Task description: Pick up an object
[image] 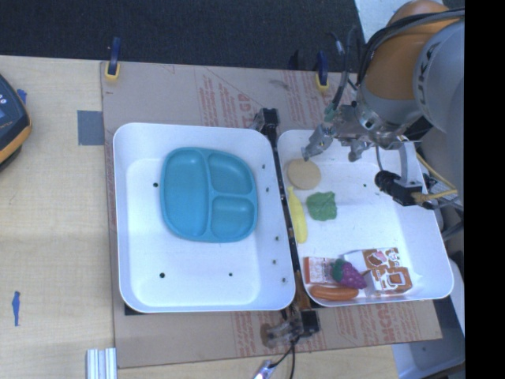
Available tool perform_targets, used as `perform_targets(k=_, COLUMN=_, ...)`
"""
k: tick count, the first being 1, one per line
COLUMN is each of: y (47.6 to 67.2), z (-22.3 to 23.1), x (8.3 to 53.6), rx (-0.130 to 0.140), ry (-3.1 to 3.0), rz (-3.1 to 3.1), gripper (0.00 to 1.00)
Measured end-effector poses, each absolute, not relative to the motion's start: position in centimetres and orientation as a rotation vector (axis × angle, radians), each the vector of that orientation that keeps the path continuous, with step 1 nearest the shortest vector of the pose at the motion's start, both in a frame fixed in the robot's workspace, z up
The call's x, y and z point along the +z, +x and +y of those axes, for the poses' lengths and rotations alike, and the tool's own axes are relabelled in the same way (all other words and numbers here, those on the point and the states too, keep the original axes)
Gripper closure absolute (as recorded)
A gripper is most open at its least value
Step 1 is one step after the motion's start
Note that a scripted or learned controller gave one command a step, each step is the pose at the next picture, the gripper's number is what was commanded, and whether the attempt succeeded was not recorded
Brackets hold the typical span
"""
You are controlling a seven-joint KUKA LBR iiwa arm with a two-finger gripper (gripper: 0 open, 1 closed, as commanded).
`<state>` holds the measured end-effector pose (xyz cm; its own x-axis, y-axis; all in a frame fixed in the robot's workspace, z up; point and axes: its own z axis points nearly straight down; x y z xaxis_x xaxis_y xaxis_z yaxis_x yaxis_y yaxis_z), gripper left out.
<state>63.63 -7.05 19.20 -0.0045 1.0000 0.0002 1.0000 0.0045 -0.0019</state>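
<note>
On the bench (55,235), two white bins side by side. In the left bin (134,283), just a blue plate (209,194) with three parts, lying flat near the far edge.

In the right bin (422,235), lots of small things to pick:
- a round tan cookie (304,174) by the far left corner
- a long yellow toy (297,215) along the left wall, just below the cookie
- a green lump (322,205) right beside the yellow toy, near the cookie but not touching it
- a red and white box (317,269) by the near edge
- purple grapes (349,275) lying on that box
- a sausage (335,294) tight against the near wall, just under the grapes
- a flat pack (387,268) with brown squares, to the right of the grapes

Reaching in from the right, the grey arm (442,77) with its orange band. Over the far edge of the right bin, the gripper (334,147), spread wide open. Nothing held between its two fingers (314,146). Left finger tip just above the cookie, very near it; touching or not, cannot tell.

At the left edge of the bench, a yellow and black box (9,125). Near it, a grey bit of tape (91,126).
</note>
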Motion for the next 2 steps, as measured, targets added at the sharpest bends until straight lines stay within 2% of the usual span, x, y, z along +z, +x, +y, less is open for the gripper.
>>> perform_targets(k=1, y=65.1, z=-9.8, x=12.2, rx=0.007, ry=-2.216, rz=-2.223, gripper=0.00)
perform_targets(k=2, y=65.2, z=-9.8, x=13.4, rx=0.006, ry=-2.212, rz=-2.227, gripper=1.00)
